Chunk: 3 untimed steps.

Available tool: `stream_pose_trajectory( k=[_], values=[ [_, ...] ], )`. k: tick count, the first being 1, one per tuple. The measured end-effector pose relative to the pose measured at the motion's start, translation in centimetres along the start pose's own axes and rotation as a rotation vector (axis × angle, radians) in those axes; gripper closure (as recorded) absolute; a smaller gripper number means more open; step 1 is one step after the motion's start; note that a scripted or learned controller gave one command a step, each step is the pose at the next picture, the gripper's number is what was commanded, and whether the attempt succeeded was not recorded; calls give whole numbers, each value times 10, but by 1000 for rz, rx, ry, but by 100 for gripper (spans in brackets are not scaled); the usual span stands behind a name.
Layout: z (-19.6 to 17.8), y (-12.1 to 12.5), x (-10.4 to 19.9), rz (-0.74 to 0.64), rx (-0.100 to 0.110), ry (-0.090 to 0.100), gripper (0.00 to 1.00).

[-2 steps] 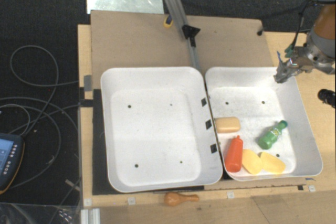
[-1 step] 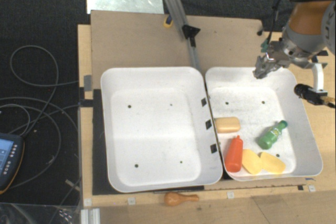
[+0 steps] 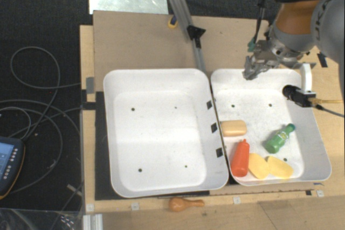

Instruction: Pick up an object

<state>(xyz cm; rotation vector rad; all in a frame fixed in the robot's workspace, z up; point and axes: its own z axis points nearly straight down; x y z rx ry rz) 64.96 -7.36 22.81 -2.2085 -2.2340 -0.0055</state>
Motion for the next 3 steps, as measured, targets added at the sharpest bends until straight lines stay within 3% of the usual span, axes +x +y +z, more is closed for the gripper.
stream_pose_trajectory(
  k=[3],
  values=[
    [-9, 22, 168, -1, -1, 0, 100]
  ],
)
